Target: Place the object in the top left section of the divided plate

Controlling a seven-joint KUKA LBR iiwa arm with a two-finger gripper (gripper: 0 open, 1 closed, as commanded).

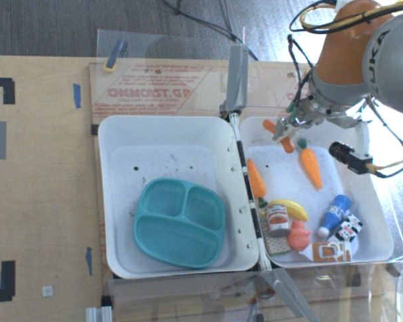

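Observation:
A teal divided plate (180,223) lies in the left white bin (115,180), toward its front, and none of its sections holds anything. My gripper (287,127) hangs over the back left corner of the right bin (371,192). It sits right at a small orange carrot piece (287,144), whose other end pokes out at the gripper's left. The wrist hides whether the piece is gripped. The plate is well to the left of the gripper, across the divider between the bins.
The right bin also holds a long carrot (311,168), another carrot (256,178) by the divider, a banana (290,208), a small can (277,218), a blue bottle (334,215), a black-and-white toy (349,229) and a carton (332,251).

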